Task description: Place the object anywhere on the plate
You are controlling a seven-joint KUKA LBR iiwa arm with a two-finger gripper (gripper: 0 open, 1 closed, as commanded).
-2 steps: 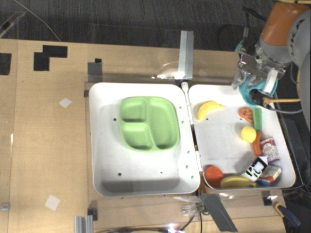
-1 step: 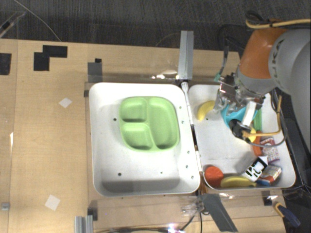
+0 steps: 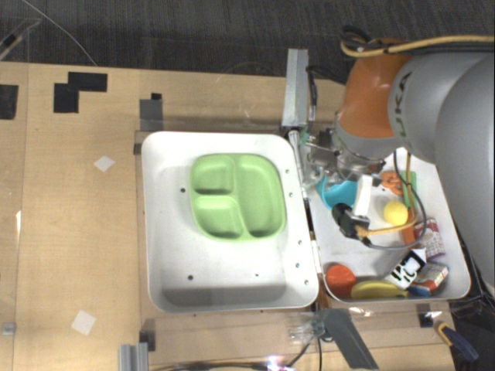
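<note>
Plate point(image 3: 236, 195), a glossy green tray of three rounded compartments, sits mid-left bin point(image 3: 166, 284) with bare white floor on every side, widest along the near wall. You see the arm point(image 3: 433, 76) over the right bin point(image 3: 460, 277), its gripper point(image 3: 340, 184) low by the divider above a blue object point(image 3: 339, 194); whether the fingers are open or closed, you cannot tell. Yellow ball point(image 3: 396, 212), banana point(image 3: 375, 290) and orange fruit point(image 3: 339, 275) crowd that bin on the wooden tabletop point(image 3: 69, 207).

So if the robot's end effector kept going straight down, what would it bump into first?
Probably the blue plastic object just beneath the end effector in the right white bin, though depth is hard to judge.
</note>
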